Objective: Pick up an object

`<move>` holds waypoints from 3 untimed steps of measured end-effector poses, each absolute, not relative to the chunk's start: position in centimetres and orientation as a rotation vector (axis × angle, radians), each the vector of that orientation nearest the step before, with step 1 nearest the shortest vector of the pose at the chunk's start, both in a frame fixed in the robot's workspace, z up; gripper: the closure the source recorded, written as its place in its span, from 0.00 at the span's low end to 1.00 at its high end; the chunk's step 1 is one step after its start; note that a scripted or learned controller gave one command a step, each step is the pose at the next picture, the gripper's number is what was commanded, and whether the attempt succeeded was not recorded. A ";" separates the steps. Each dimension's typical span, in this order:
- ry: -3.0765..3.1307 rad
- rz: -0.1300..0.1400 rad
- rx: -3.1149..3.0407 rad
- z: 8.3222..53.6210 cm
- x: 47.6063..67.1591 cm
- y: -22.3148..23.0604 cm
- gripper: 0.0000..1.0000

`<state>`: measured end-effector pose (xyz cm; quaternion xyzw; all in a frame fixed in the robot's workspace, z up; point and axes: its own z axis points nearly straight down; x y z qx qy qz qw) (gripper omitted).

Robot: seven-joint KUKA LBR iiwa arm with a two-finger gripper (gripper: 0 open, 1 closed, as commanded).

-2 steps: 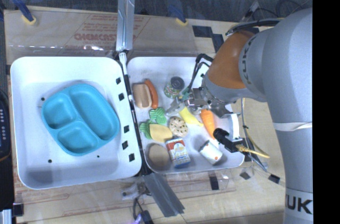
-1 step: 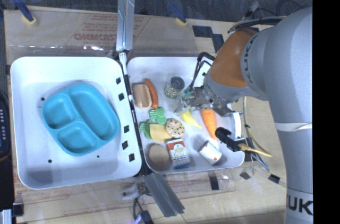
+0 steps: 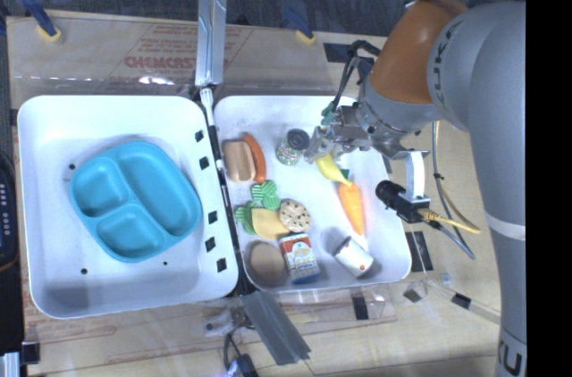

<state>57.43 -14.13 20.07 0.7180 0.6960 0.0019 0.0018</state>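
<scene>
A: where's the two-finger gripper (image 3: 332, 143)?

B: Low in the right white bin (image 3: 268, 112), touching a yellow banana-shaped toy (image 3: 332, 169). Honestly can't tell its state. Orange plastic carrot (image 3: 352, 205) at the banana's 5 o'clock.

A: Left bin (image 3: 36, 188)?

B: Blue divided plastic tray (image 3: 134, 199).

Left bin (image 3: 36, 188): white. Divided tray (image 3: 134, 199): plain light blue. Right bin (image 3: 268, 109): white. Hot dog (image 3: 243, 159): tan bun, orange-red sausage. Carrot (image 3: 352, 205): orange. At its 11 o'clock, banana (image 3: 332, 168): yellow. Cookie (image 3: 294, 214): tan, dark speckles. Cup (image 3: 354, 256): white, red band. Arm (image 3: 474, 80): grey, orange band.
</scene>
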 end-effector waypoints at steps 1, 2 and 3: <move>2.045 -0.011 2.397 11.3 56.7 -12.8 1.00; 2.061 0.004 2.369 20.2 55.6 -10.6 1.00; 2.072 -0.001 2.366 20.9 55.6 -10.5 1.00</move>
